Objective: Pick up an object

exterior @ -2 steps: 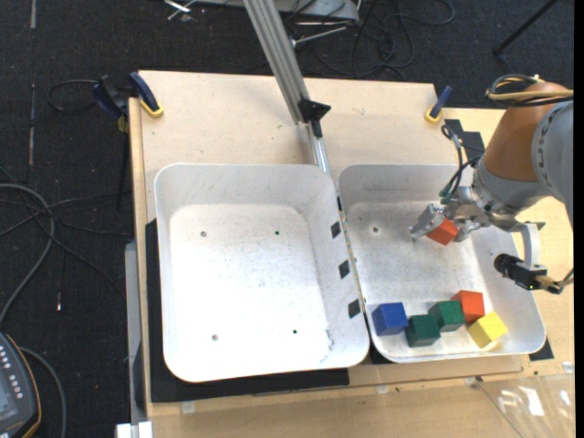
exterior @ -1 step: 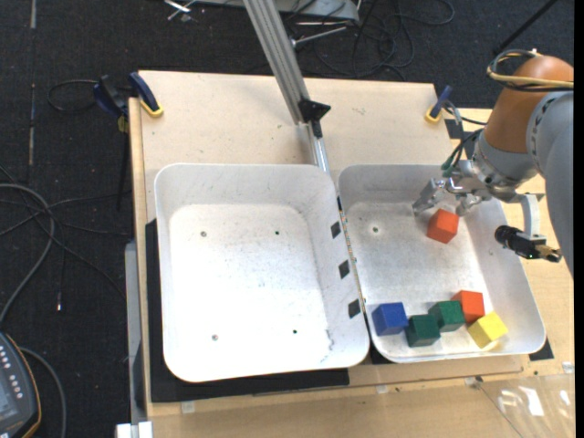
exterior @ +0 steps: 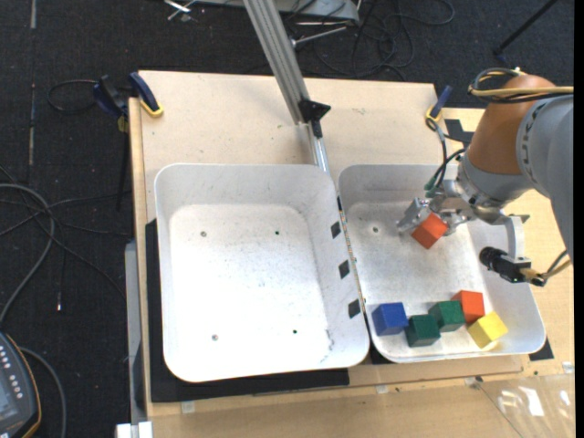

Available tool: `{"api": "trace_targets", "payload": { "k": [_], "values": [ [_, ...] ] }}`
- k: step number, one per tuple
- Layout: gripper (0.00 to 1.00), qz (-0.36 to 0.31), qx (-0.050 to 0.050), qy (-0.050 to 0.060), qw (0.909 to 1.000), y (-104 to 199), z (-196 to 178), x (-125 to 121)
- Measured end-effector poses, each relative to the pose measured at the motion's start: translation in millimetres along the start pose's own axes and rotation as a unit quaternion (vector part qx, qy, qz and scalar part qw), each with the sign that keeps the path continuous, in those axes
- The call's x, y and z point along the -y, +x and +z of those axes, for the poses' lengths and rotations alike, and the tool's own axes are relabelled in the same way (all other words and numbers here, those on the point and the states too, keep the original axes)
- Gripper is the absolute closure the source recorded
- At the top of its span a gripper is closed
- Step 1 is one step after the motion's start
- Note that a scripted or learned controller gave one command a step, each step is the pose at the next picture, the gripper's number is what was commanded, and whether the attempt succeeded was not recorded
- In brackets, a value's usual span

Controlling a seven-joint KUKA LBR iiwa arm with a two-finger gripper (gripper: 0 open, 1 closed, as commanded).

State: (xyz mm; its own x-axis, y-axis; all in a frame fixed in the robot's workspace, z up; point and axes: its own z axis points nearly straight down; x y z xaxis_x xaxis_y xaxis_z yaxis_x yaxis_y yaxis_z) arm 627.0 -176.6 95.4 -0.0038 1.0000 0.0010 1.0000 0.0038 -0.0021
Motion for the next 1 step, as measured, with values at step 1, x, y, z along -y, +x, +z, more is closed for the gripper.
{"api": "trace_targets", "payload": {
  "k": [1],
  "values": [
    [1.00, 0.000, 0.001, -0.002, 1.0000, -1.6, -10.3, -1.4]
  ]
}}
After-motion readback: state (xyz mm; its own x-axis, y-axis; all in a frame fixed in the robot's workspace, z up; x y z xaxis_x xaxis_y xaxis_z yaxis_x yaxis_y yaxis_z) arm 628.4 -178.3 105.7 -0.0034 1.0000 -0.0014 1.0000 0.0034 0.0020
